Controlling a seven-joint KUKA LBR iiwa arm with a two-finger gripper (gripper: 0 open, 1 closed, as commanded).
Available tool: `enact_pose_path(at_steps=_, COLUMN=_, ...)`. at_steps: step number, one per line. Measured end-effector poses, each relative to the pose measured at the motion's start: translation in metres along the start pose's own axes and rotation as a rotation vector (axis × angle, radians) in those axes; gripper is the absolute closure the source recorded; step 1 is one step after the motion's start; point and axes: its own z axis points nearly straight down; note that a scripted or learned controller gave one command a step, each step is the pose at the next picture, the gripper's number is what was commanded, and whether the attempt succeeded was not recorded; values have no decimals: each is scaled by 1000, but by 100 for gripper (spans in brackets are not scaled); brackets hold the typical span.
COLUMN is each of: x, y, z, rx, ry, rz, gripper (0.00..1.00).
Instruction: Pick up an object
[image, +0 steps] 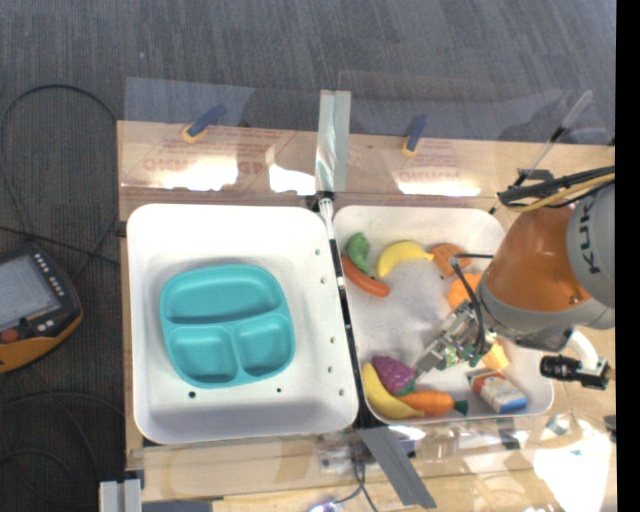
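Your claw (450, 350) is hanging low in the right bin (415, 300) (whether its grip is wide or narrow I cannot tell), sitting just beside the purple toy (396, 374), probably lining up a pick

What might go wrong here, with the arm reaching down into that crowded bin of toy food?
1. The gripper sits low in the right bin, close to the purple grapes, a banana and a carrot packed together. It could nudge them aside rather than catch one.
2. Those pieces touch, so closing on one might drag a neighbour along, or let it slip out.
3. The small box lies close by the arm, which might knock it.
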Motion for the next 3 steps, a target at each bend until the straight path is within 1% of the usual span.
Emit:
enact_pose_path(at_steps=1, x=-105, y=63, z=3, rx=0, ry=0, rz=82, gripper=0)
enact_pose_path(at_steps=2, x=-106, y=64, z=-9, rx=1, ry=-6, rz=80, gripper=100)
enact_pose_path(at_steps=3, x=-23, y=53, z=-40, rx=8, ry=11, rz=101, gripper=100)
